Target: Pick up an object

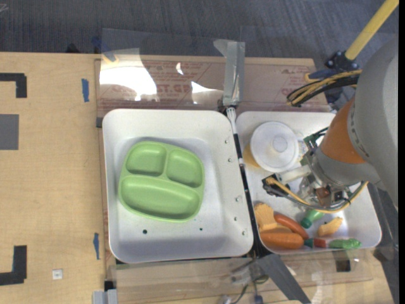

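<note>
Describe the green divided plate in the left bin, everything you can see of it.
The green plate is a light green tray with rounded corners that looks like smooth plastic. It has three compartments: two smaller ones along its far side and one long one along its near side, split by raised ridges. All three look bare. It lies flat and right side up, slightly skewed, near the middle of the left bin, resting on the white floor. Nothing else touches it.
</note>
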You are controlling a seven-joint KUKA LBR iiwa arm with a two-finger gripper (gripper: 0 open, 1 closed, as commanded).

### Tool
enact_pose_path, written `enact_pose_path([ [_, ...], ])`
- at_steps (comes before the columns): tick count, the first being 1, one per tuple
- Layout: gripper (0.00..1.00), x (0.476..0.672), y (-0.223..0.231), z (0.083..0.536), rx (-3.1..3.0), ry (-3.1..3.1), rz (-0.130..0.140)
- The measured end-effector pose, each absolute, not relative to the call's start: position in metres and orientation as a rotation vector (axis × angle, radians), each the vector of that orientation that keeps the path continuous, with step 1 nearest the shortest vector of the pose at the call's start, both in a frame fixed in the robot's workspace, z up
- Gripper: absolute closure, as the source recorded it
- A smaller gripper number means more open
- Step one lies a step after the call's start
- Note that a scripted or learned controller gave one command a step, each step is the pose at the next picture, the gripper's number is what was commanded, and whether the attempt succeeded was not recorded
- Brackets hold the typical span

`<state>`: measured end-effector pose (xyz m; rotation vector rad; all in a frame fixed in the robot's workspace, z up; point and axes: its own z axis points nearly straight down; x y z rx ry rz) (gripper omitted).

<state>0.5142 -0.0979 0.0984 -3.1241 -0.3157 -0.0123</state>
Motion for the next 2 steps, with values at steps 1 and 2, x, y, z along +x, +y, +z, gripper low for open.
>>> enact_pose_path([
  [1,1.00,0.514,-0.097,0.107,-3.122,-0.317,-0.010],
  [2,1.00,0.507,-0.204,0.087,-3.119,-0.416,-0.004],
])
